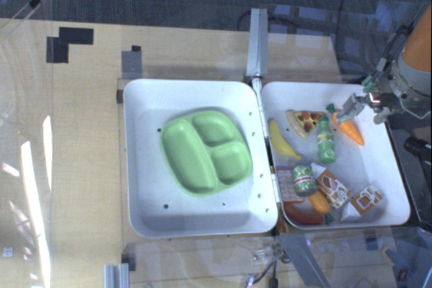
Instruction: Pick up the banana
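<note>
Reaching for the banana (281, 140), you will find it lying against the right bin's (398, 175) left wall, at about 9 o'clock in that bin. It looks like a light, stiff, smooth toy that may slip, so take it across its curved middle. The tool (362, 106) hovers at 1 o'clock; I cannot tell its state.

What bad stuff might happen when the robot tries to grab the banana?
The banana lies right against the left wall of the right bin, so a finger may hit that wall. The pizza slice sits close beside it and could get nudged or grabbed instead. The gripper is over by the carrot, so it might bump toys while crossing.
</note>
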{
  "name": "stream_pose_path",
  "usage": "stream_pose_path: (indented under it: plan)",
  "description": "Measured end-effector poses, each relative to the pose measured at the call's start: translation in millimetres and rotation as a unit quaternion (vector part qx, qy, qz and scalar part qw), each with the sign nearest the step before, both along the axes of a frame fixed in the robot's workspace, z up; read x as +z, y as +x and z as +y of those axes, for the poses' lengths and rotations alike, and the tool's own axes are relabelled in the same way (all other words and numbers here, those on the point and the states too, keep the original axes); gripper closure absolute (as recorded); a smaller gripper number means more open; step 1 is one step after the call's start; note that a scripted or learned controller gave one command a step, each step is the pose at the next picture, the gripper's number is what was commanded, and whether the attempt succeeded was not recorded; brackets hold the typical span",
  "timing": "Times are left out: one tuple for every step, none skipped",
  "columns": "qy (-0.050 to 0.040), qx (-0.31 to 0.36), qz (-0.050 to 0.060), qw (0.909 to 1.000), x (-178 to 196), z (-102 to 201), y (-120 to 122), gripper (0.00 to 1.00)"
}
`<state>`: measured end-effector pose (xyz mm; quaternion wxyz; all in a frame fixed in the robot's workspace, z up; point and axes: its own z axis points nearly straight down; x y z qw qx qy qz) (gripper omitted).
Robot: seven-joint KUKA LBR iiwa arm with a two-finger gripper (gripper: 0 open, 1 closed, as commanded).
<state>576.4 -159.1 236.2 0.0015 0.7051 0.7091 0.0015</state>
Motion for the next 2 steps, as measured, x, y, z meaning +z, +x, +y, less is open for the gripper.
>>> stream_pose_path:
  plan:
    - [-0.0014, 0.153, -0.002, 0.9883, 13.3, -7.5, 5.7, 0.00]
    - [-0.0007, -0.004, -0.001, 1.0000, -0.6, -46.5, 1.0, 0.00]
